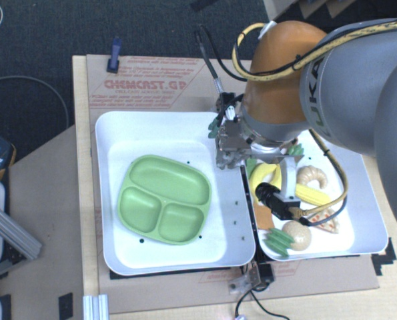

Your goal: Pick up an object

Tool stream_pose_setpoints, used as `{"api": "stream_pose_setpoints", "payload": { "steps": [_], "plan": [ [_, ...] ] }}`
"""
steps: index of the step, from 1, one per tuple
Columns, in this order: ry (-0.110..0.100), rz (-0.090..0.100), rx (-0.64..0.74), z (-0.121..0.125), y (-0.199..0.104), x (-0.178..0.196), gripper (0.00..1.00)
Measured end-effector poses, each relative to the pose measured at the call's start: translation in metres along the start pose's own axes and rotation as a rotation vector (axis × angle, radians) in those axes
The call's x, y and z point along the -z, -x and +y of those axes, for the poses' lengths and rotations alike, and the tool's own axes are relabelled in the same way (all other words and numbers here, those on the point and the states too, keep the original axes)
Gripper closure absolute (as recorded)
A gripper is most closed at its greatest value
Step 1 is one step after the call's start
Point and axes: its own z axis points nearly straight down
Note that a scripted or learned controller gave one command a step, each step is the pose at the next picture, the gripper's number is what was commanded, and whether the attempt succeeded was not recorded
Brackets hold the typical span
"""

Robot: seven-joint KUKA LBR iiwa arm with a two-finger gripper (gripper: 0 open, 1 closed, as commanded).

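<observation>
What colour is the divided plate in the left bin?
Light green; the divided plate shows in the camera view.

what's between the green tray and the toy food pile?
In the camera view: bare white floor of the left bin, then the two bins' adjoining rims. The green tray sits alone in the left bin; the food pile fills the right bin.

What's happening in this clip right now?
A grey arm reaches in over the right bin, which holds toy food: a banana, corn, a croissant and more. Its wrist hangs low over the pile. The left bin holds a green divided plate. Nothing visibly lifted yet.
</observation>
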Motion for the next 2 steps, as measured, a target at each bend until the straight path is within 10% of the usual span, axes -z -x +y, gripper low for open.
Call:
{"api": "stream_pose_setpoints", "payload": {
  "steps": [1, 2],
  "plan": [
    [-0.007, 0.005, 0.014, -0.049, -0.064, 0.028, 1.00],
    [-0.003, 0.003, 0.009, -0.022, -0.079, 0.035, 1.00]
  ]
}}
